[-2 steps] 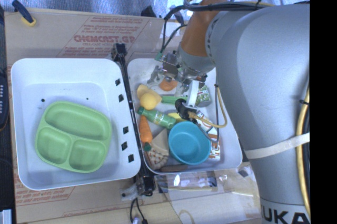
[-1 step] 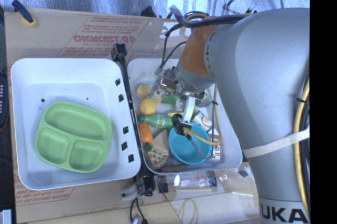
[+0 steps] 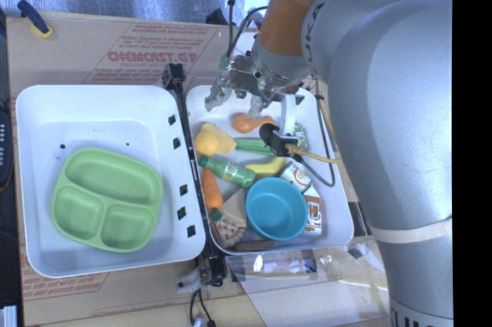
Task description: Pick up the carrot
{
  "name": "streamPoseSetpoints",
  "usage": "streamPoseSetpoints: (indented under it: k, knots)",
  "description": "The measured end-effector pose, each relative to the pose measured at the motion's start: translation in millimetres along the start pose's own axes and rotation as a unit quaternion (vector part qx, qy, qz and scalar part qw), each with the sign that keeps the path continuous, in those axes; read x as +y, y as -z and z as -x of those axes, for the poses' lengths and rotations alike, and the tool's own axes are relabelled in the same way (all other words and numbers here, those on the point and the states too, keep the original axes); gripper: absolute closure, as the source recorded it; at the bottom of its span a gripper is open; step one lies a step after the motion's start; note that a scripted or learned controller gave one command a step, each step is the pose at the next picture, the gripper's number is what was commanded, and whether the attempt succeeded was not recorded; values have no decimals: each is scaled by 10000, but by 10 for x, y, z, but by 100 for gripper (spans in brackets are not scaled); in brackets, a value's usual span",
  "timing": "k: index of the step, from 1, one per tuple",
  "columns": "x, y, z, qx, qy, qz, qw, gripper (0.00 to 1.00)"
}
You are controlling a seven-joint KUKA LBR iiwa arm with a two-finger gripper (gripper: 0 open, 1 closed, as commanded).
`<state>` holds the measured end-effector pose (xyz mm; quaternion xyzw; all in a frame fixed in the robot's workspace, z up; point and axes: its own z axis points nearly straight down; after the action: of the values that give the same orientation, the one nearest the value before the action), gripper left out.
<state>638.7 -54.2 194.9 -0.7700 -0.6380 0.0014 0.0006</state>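
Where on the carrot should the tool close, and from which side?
Take the carrot at its orange middle, from above, fingers closing across its width. It lies flat, lengthwise along the right bin's left wall, with the green bottle at its top end, so the sides look crowded.

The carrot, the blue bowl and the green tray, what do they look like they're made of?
Carrot: likely toy plastic, smooth uniform orange.
Blue bowl: probably plastic, matte even colour with soft highlights.
Green tray: apparently moulded plastic, three rounded compartments, dull sheen.
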Motion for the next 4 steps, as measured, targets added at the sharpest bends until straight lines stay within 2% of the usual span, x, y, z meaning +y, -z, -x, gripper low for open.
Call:
streamPoseSetpoints:
  k: [1,2,3,4]
  knots:
    - [4,-1043,392,0,520,-69,9986,0]
    - [-306,-1038,496,6,-65,-40,10000,0]
    - [-305,-939,494,-4,-17,-69,10000,100]
    - [-305,-940,494,-7,-15,-70,10000,0]
